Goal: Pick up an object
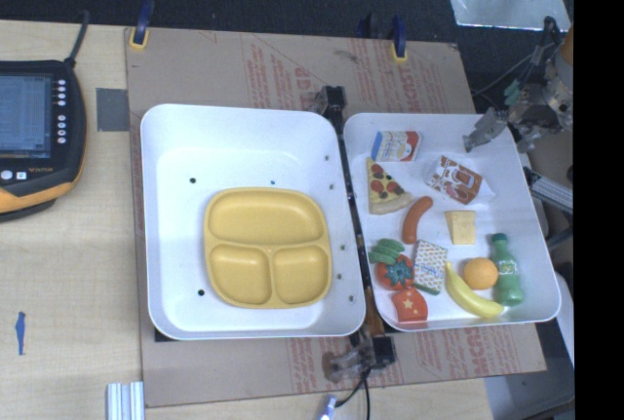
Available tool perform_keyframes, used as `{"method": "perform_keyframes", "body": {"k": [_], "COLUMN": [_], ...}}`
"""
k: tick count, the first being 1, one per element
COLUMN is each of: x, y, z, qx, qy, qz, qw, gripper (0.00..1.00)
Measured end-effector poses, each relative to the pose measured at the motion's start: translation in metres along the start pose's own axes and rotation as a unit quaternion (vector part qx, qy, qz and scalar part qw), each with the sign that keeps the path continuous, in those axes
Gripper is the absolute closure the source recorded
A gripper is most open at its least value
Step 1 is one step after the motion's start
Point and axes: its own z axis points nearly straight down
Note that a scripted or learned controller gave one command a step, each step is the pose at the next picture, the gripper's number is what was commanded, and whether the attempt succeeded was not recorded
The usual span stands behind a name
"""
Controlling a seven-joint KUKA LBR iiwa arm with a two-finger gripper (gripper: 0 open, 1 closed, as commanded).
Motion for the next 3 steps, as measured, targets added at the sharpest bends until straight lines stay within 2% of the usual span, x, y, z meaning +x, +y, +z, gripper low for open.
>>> {"method": "perform_keyframes", "body": {"k": [1,2,3], "x": [0.076,0.075,0.157], "y": [-0.053,-0.053,-0.036], "z": [0.121,0.111,0.02], "qx": [0.001,0.001,-0.001], "qy": [0.0,0.0,0.001], "qz": [-0.001,-0.002,0.0], "qw": [1.0,1.0,1.0], "gripper": [0.0,1.0,1.0]}}
